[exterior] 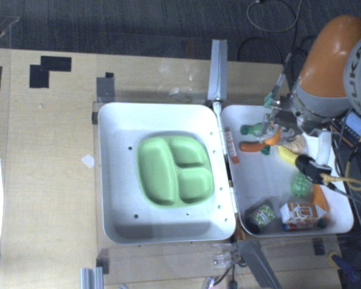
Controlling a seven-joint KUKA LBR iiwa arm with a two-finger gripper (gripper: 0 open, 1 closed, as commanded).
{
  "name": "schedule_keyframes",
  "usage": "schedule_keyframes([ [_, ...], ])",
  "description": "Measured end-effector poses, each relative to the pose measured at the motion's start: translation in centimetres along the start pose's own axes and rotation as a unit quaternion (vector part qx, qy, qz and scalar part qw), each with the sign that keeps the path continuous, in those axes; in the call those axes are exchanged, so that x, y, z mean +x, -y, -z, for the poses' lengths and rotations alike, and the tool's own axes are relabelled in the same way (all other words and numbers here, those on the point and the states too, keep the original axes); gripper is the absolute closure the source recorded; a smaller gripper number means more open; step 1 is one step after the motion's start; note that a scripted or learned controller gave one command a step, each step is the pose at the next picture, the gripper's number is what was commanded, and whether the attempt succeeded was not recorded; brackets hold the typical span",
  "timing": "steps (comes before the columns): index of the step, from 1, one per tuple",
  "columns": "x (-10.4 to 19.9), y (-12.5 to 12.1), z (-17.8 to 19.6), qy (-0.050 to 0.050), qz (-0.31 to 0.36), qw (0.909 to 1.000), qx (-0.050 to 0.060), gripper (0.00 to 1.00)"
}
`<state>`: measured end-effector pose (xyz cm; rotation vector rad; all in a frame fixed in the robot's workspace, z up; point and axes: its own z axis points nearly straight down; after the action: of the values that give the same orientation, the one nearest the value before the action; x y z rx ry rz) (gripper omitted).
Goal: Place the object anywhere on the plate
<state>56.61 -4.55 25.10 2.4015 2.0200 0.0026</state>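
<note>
A green plate [174,168] with three compartments lies in the left white bin [117,161]; nothing lies on it. The right bin [253,179] holds several toy foods. An orange carrot [251,147] lies near its far left, with a small green piece [247,128] just beyond it. My gripper [275,131] hangs low over the far part of the right bin, right beside the carrot's right end. The arm's body hides what lies directly under it.
Also in the right bin: a yellow banana [287,155], a leafy green item [299,185], an orange piece [320,198], a small carton [301,214] and a round can [262,215] along the near wall. A metal divider [218,71] stands between the bins.
</note>
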Motion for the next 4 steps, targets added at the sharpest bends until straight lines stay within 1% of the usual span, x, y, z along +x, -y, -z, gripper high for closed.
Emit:
schedule_keyframes([
  [1,0.0,0.0,0.0,0.000,0.000,1.0000,0.000,0.00],
  [2,0.1,-0.2,1.1,0.000,0.004,1.0000,-0.002,1.00],
  [3,7.9,1.4,-2.4,-0.001,0.046,0.9989,0.001,1.00],
  [4,14.9,4.3,-6.7,-0.001,0.086,0.9963,0.001,1.00],
])
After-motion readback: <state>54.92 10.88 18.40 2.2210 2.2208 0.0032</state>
